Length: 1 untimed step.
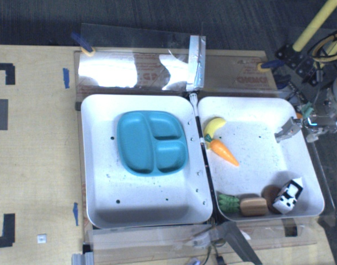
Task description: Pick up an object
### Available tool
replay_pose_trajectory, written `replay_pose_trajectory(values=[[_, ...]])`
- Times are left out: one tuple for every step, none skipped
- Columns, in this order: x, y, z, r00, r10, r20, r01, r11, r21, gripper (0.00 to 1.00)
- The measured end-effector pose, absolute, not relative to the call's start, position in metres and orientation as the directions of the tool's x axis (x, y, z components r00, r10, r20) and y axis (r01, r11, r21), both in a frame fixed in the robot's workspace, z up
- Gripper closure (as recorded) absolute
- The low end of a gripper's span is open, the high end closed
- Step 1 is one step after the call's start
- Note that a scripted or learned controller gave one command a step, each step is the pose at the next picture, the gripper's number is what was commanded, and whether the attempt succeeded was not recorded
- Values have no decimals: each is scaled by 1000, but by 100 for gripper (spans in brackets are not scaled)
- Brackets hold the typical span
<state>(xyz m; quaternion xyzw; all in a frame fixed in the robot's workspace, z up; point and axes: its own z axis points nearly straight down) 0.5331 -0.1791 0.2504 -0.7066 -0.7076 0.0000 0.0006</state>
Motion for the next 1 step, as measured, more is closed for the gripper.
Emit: replay_pose_trajectory(values=[[564,-127,99,-346,938,-7,938,346,9,0]])
